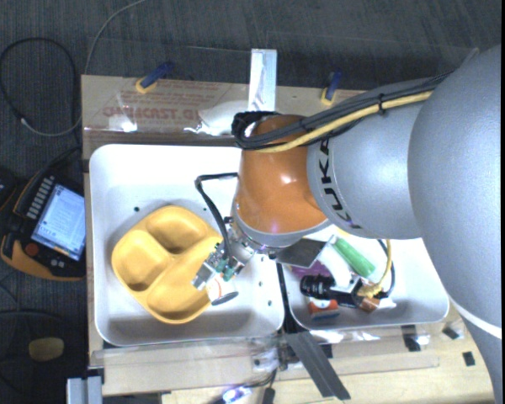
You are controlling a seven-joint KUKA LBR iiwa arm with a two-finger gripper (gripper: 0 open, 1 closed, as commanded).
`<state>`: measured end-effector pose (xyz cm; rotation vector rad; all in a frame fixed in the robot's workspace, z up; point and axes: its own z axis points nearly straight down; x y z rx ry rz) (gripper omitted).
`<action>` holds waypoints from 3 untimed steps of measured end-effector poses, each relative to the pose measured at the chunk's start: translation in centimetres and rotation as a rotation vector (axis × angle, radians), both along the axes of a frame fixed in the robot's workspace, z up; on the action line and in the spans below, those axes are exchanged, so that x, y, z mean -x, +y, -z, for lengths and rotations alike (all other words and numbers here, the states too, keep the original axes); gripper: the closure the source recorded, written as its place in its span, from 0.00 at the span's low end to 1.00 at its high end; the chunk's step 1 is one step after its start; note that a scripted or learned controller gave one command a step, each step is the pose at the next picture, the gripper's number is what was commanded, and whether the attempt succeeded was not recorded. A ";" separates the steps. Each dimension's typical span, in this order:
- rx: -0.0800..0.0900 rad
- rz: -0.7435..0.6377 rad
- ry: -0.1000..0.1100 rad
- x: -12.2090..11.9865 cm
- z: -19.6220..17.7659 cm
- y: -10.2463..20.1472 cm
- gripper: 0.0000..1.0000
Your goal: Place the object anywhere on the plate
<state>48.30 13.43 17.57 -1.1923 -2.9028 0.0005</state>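
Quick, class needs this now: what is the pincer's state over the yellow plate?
Pincer: at the right edge of the yellow plate; open, shut or holding something cannot be told.

I see the counter (151,95) as a brown board with red lettering along its far edge, where two clamps sit, a blue and yellow one (154,77) toward the far left corner and another (332,86) further right. Two shallow white bins rest directly on it side by side: the left bin (109,225) takes up the counter's left half, the right bin (421,305) lies touching it toward the near right corner
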 end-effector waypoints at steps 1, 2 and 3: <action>0.000 -0.171 -0.005 -1.0 7.4 4.6 1.00; 0.011 -0.354 0.006 -5.2 7.8 6.7 1.00; 0.005 -0.359 0.001 -5.1 7.8 7.2 0.00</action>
